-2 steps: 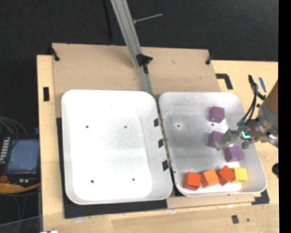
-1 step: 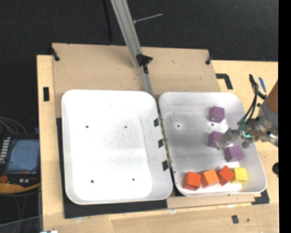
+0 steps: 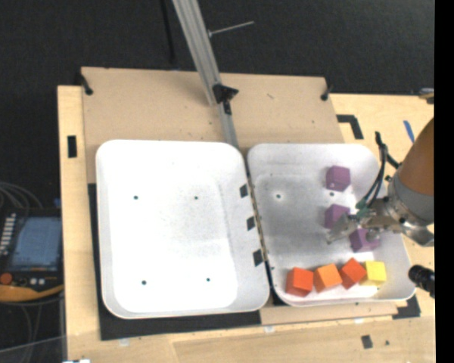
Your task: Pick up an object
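1. I see the gripper point(image 3: 353, 225) low in the right bin point(image 3: 287, 165), among purple blocks; whether it is open or closed I cannot tell.
2. Nearest block point(image 3: 362, 240) lies at its 5 o'clock, another point(image 3: 335, 216) at 10.
3. Risk, in my judgement: crowded blocks get nudged aside, and the grasp comes up with nothing.

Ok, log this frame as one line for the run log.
gripper low in right bin, among purple blocks | grasp unconfirmed | orange, red, yellow blocks along near wall
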Controlling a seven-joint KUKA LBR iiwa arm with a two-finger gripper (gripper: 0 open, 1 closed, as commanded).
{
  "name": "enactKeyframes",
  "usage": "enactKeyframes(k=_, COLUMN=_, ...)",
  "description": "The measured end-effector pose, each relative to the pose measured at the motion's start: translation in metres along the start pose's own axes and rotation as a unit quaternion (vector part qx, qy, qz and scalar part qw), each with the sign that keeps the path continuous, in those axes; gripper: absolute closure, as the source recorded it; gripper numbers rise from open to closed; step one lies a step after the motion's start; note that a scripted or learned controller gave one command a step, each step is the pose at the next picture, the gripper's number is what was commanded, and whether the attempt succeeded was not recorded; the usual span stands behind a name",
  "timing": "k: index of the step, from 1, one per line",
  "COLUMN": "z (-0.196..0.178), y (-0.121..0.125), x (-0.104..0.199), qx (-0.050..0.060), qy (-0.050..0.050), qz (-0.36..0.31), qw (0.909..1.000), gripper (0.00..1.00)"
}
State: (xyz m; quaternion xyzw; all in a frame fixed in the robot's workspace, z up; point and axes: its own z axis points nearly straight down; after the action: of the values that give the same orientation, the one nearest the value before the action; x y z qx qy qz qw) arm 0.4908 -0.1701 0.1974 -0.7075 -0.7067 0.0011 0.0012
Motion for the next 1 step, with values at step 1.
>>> enactKeyframes(k=1, z=0.0446, y=0.0055, x=0.0034, qx=0.000, qy=0.000, qz=0.001, qw=1.0000, gripper=0.00)
